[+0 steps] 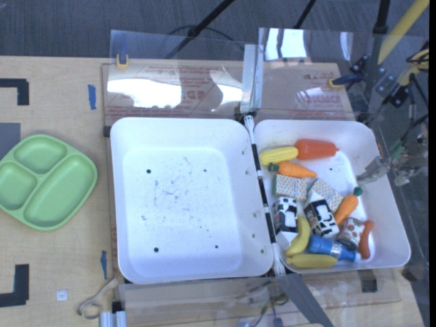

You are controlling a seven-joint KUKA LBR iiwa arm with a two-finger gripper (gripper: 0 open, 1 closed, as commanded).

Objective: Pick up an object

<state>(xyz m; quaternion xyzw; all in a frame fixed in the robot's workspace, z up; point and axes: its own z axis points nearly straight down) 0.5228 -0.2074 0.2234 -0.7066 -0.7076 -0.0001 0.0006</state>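
Observation:
The right bin (pixel 381 203) holds a pile of toy food. An orange-red pepper (pixel 315 148) and a yellow corn cob (pixel 278 155) lie at its far side, with an orange carrot (pixel 296 171) just below them. Another carrot with a green top (pixel 346 208) lies near the right wall. Bananas (pixel 300 240), a blue object (pixel 334 248), black-and-white pieces (pixel 319 216) and a red sausage (pixel 366 240) crowd the near end. My gripper (pixel 373 171) hangs at the bin's right rim, above and right of the green-topped carrot, with nothing seen in it.
The left bin (pixel 129 182) stands beside the right one, sharing a middle rim. A green divided plate (pixel 44 180) lies on the bench at far left. Clear plastic walls (pixel 204 80) rise behind both bins. Stands and cables crowd the right edge.

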